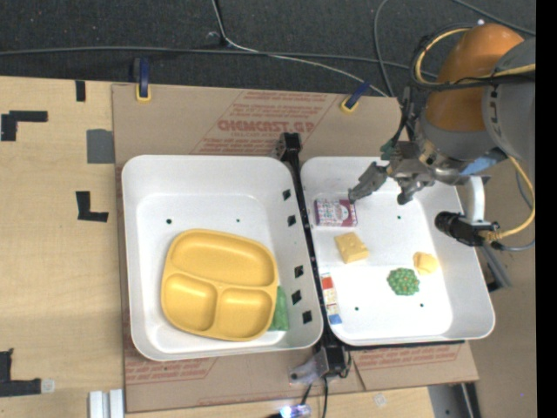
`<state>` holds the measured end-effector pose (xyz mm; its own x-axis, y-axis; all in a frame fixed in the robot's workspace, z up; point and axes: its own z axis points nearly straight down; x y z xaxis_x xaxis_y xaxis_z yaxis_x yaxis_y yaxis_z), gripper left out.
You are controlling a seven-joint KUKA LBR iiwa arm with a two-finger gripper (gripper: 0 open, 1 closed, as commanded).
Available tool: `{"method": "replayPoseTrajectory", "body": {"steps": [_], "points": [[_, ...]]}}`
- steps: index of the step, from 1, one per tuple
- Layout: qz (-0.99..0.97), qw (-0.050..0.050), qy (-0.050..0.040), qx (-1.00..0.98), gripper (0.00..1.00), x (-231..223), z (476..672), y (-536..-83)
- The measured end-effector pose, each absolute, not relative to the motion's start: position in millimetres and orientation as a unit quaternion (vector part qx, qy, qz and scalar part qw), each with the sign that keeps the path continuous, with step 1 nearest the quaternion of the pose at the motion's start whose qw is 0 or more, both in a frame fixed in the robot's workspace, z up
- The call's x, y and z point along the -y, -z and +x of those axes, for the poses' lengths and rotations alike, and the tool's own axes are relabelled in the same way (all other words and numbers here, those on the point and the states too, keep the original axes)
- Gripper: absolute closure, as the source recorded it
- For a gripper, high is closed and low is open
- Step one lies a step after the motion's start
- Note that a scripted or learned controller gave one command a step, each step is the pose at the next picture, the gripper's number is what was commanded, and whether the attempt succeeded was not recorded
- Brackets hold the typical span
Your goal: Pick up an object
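Two white bins are sitting side by side on a cardboard sheet (261, 120), the left bin (139, 233) touching the right bin (461, 320) along a black clip strip (300, 233). Black cables (218, 33) are trailing across the dark backdrop above the wooden bench (52, 259).

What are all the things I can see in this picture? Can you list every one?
White bins: two, side by side; left bin, right bin.
Divided plate: one, yellow, in the left bin.
Green thing: one, wedged at the plate's right edge.
Small packet: one, pink and white, right bin, top left.
Yellow chunks: two, right bin; bigger middle, smaller right.
Bumpy ball: one, green, right bin.
Small box: one, white with red and blue, right bin's left wall.
Pincer: one, grey, open, over the right bin.
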<state>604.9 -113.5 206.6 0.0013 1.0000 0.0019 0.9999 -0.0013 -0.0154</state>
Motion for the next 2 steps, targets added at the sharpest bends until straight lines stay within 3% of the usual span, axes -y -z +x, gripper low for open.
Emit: {"method": "replayPoseTrajectory", "body": {"steps": [1, 2], "points": [[-0.706, 0.001, -0.0005, 0.708, 0.0, 113.3, 607.8, -214.9], [-0.707, 0.003, -0.0027, 0.707, 0.0, 112.4, 600.5, -152.0]]}}
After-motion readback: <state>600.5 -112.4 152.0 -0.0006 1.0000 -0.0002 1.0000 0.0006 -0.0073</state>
